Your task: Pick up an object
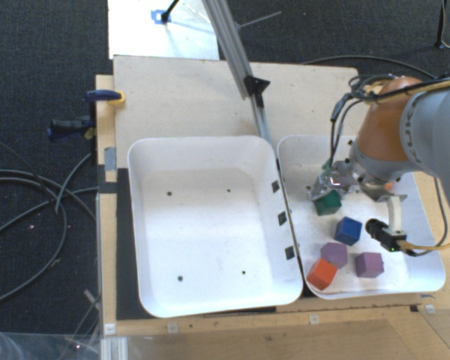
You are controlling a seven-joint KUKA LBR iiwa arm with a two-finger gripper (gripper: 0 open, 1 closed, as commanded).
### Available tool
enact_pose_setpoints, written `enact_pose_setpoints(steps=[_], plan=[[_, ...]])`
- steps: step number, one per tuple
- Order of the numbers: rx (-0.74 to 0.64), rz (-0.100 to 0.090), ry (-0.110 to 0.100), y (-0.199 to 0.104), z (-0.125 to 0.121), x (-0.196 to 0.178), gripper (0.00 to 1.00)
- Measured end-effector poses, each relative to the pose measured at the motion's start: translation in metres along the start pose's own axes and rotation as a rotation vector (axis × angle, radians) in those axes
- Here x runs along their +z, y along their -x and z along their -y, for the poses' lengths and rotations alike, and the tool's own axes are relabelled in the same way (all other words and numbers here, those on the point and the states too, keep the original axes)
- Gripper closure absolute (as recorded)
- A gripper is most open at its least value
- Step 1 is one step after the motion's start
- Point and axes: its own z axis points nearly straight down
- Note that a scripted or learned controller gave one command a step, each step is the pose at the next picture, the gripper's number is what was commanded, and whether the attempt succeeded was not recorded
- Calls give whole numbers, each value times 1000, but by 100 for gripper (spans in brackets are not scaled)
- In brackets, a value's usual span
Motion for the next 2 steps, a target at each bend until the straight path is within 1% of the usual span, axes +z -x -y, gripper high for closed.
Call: enact_pose_setpoints(steps=[1, 2], plan=[[-3, -3, 2, -88, -12, -102, 100], [-4, -3, 0, -158, -62, -107, 100]])
